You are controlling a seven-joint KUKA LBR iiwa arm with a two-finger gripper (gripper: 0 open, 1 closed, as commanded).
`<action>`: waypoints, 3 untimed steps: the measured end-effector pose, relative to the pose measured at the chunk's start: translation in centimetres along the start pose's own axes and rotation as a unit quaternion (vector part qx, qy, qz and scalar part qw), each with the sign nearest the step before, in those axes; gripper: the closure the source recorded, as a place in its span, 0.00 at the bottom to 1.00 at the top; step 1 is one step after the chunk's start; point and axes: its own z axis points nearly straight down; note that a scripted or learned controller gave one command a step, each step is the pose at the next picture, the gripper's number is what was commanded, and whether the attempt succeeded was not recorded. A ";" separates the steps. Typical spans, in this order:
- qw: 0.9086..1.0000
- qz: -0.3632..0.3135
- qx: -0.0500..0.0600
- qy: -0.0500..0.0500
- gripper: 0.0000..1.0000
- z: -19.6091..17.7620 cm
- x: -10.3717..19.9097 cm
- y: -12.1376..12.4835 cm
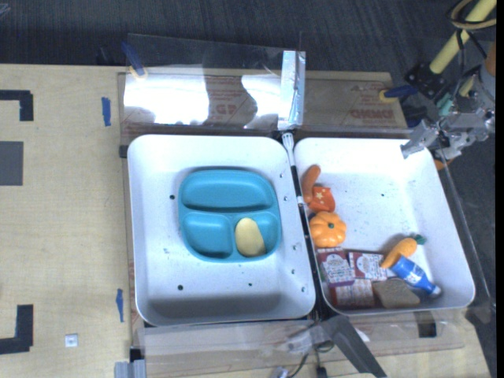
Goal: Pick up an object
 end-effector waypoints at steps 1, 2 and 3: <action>0.979 -0.202 0.000 0.000 0.00 3.0 2.3 -0.2; 0.974 -0.225 0.001 0.001 0.00 9.9 4.3 -5.2; 0.958 -0.287 -0.011 -0.005 0.00 17.1 2.4 -9.0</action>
